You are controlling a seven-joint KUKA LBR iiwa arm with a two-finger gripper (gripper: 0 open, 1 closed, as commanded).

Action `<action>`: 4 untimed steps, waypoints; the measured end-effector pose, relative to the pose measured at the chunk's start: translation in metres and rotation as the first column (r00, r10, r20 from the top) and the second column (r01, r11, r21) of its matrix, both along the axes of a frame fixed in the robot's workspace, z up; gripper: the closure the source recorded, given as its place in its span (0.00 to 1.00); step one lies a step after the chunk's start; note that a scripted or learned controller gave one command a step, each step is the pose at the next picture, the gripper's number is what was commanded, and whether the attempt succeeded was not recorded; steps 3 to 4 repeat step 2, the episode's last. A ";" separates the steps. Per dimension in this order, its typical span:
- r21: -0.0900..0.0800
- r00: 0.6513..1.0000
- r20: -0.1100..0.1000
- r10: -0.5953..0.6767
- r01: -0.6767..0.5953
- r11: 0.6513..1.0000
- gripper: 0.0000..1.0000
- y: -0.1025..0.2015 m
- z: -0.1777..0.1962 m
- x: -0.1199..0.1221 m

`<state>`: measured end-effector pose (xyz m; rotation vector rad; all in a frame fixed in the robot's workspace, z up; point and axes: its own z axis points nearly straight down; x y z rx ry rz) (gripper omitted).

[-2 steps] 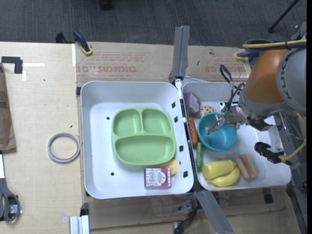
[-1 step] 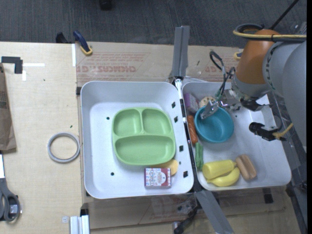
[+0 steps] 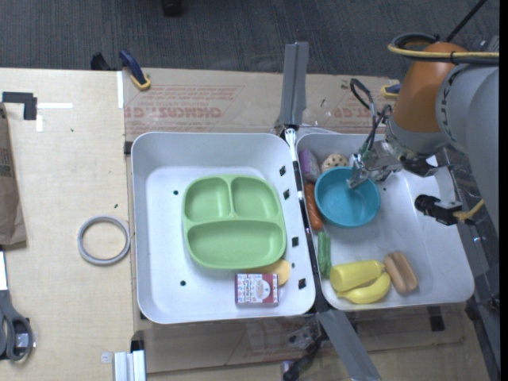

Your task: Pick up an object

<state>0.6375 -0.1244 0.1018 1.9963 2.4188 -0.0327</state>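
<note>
Nearest you, a small red-and-white box (image 3: pixel 256 288) lies at the front of the left bin (image 3: pixel 151 213), touching the green divided plate (image 3: pixel 233 221). Across in the right bin (image 3: pixel 444 276), you see the gripper (image 3: pixel 361 169) hanging over the far rim of the blue bowl (image 3: pixel 347 199); you cannot tell how its jaws stand. Yellow bananas (image 3: pixel 361 282) and a hot dog (image 3: pixel 401 272) lie at the front of that bin, a green pod (image 3: pixel 324 254) beside them.

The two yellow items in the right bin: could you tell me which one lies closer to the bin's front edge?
The yellow banana, curved beneath the yellow bottle-shaped item, lies closer to the right bin's front edge.
</note>
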 end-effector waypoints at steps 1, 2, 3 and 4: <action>0.006 1.000 -0.003 0.002 -0.002 1.000 0.00 0.004 -0.002 -0.001; 0.002 1.000 -0.002 0.000 0.000 1.000 1.00 0.001 0.008 0.000; 0.002 1.000 -0.002 0.000 0.000 1.000 1.00 0.001 0.008 0.000; 0.002 1.000 -0.002 0.000 0.000 1.000 1.00 0.001 0.008 0.000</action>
